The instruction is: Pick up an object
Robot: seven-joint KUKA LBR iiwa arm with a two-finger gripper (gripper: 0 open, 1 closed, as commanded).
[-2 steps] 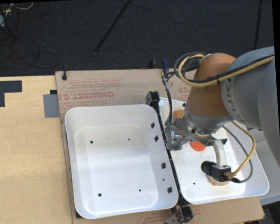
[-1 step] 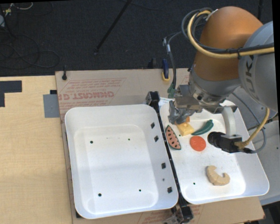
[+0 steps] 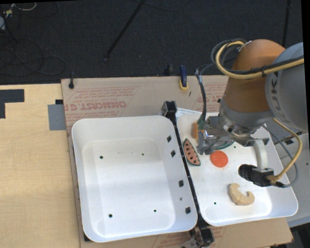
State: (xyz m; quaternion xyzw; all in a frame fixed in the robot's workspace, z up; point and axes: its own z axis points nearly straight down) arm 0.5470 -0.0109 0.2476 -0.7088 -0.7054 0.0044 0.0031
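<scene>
On the bench [image 3: 32, 170] the left bin [image 3: 127, 177] sits beside the right bin [image 3: 254, 209] — holding a watermelon slice [image 3: 191, 152], an orange ball [image 3: 219, 159] and a tan curved piece [image 3: 241, 194]. The claw [image 3: 208, 136] hangs low just above the ball — I cannot tell its state.

We see a bulky grey arm [image 3: 294, 86] with a broad orange band [image 3: 252, 83] above the wrist, rounded and glossy. A yellow cable [image 3: 225, 56] loops over the top of the orange part, and another yellowish hose runs down the arm's side to a black connector [image 3: 256, 174]. A thin black cable [image 3: 201, 92] drops beside the wrist. The tool [image 3: 208, 136] is grey metal, boxy, with greenish bits (details blurred). A white bracket [image 3: 260, 153] sits below the wrist.
</scene>
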